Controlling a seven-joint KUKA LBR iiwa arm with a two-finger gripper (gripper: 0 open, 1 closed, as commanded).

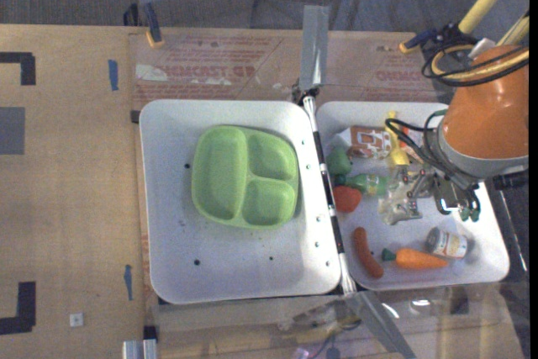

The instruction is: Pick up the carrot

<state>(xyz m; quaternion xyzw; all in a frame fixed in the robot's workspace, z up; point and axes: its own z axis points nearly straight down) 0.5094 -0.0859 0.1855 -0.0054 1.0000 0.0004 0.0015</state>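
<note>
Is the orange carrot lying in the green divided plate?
No. The orange carrot lies in the right white bin, while the green divided plate sits in the left white bin.

Colours in the two white bins

The carrot [419,259] was orange with a green top; the divided plate [245,176] was lime green.

A toy carrot [418,259], bright orange with a small green top, lies flat on the floor of the right-hand white bin [496,265], near that bin's front edge. Its green end points left and its tapered tip points right, the body tilting slightly downward toward the tip. It rests free on the white surface, between a reddish sausage [366,252] to its left and a small tin can [446,243] just above its tip, touching neither as far as can be seen.
</note>
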